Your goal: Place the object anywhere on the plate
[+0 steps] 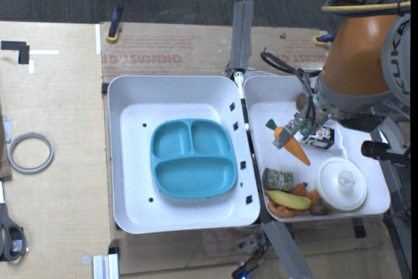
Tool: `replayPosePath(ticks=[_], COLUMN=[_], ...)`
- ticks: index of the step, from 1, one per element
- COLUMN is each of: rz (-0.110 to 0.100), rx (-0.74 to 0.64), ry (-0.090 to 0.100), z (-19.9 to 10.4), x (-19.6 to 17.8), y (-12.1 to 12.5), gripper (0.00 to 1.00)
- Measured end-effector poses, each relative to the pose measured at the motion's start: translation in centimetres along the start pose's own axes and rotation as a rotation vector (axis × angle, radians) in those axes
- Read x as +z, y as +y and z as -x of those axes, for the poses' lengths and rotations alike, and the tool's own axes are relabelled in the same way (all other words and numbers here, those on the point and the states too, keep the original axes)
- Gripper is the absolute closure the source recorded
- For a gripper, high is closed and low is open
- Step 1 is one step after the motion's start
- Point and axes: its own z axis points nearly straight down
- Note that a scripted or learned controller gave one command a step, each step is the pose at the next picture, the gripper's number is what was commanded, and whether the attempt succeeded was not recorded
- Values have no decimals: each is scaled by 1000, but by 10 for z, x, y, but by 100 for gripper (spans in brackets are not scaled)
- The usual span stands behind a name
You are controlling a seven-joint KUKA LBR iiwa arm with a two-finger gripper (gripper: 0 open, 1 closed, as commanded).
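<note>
Claw [291,134] of mine hangs low in the right bin [261,140], its fingers closed around the upper end of the carrot [295,148], which slants down and to the right from its green top. So the carrot sits at my fingertips over the bin's middle, well apart from the blue plate [194,159]. That plate, with three compartments, lies in the left bin [124,140]. Just beside the carrot are a small black-and-white packet [322,136] and a white lidded bowl [341,183]. Near the bin's front edge lie a green can [279,178] and a banana [289,200]. On the bench [59,75] a grey ring [29,152] lies far left.
</note>
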Motion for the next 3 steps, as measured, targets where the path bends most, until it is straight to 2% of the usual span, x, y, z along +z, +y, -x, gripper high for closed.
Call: replayPosePath(ticks=[1,2,3], rz=[-1,1,1], rx=[105,-64,-64], ry=[1,0,0], z=[-32,-95,-95], x=[23,-22,-22], y=[49,72,72], gripper=[100,100,0])
